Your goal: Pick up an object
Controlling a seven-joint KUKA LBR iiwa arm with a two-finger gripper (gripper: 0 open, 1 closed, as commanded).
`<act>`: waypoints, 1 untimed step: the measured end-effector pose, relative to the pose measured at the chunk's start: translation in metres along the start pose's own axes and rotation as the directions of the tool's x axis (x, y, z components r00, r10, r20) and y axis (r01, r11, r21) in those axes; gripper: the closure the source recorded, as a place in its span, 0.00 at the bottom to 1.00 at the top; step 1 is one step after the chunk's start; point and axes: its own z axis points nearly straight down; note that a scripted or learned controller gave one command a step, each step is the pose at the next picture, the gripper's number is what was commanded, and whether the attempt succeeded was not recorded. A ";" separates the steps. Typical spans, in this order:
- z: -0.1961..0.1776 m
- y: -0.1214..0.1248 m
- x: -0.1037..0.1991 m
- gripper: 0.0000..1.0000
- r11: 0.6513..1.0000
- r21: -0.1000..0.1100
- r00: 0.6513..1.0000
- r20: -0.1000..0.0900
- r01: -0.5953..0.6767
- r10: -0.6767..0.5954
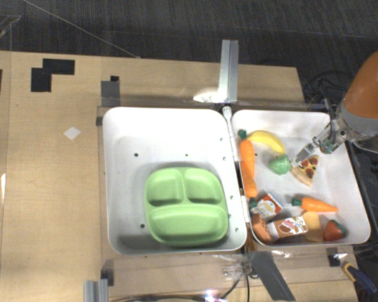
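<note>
The gripper (307,150), fingers narrowly parted, hovers over a wedge-shaped plastic pizza slice (307,169), tip pointing toward the bin's (359,187) near-right.

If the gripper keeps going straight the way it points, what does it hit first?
Most likely the pizza slice, just past the gripper, with the green toy beside it. Depth is hard to judge from this slanted view.

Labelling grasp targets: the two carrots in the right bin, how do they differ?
The long carrot lies against the bin's left wall, running up and down the view; the short carrot lies crosswise toward the right side. The long carrot is clearly longer and slimmer; the short carrot is stubbier. The long carrot's green top points to the far wall, the short carrot's to the left. Both are orange toy carrots in the right bin.
</note>
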 end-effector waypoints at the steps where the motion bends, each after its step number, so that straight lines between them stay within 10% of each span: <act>1: 0.031 -0.028 0.011 0.00 1.000 -0.009 1.000 0.011 -0.015 0.016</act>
